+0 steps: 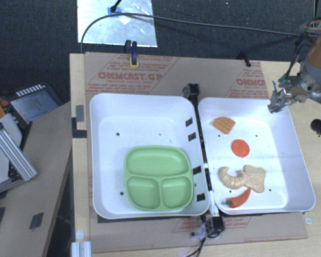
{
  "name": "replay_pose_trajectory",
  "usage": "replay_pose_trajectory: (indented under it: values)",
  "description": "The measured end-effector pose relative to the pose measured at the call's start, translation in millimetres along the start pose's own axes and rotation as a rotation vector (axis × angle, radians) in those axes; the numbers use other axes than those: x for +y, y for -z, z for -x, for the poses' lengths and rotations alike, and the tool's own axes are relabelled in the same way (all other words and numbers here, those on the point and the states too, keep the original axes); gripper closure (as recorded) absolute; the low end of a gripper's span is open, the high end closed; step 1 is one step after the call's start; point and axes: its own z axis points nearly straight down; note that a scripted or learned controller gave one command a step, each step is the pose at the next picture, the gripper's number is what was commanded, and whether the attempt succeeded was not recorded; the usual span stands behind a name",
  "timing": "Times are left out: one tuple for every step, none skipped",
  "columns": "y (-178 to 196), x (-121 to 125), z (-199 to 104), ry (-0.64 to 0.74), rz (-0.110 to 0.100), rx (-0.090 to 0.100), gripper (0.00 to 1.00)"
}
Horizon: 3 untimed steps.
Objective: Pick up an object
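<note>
The right bin (294, 159) holds a tan cracker-like piece (223, 125) at the back, an orange-red disc (240, 148) in the middle, a pale curled shrimp-like piece (231, 177) touching a beige flat piece (254, 178), and a small red-orange chili-shaped piece (238, 198) at the front. My gripper (276, 101) hangs at the back right corner of this bin, above its rim, well apart from all the pieces. Nothing shows between its fingertips, which look close together.
The left bin (107, 116) carries a green three-compartment plate (158, 176). A black divider clamp (192, 91) sits between the bins at the back. Cables cross the dark floor behind the bench, and a metal rail (10, 149) lies at the left.
</note>
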Motion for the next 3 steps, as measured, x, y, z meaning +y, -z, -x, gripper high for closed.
replay_pose_trajectory:
  values:
    - [25, 1, 0, 0.001, -0.002, 0.001, 1.00]
    - [21, -12, -41, 0.003, -0.006, 0.003, 1.00]
    - [29, -28, -90, 0.004, -0.006, 0.004, 1.00]
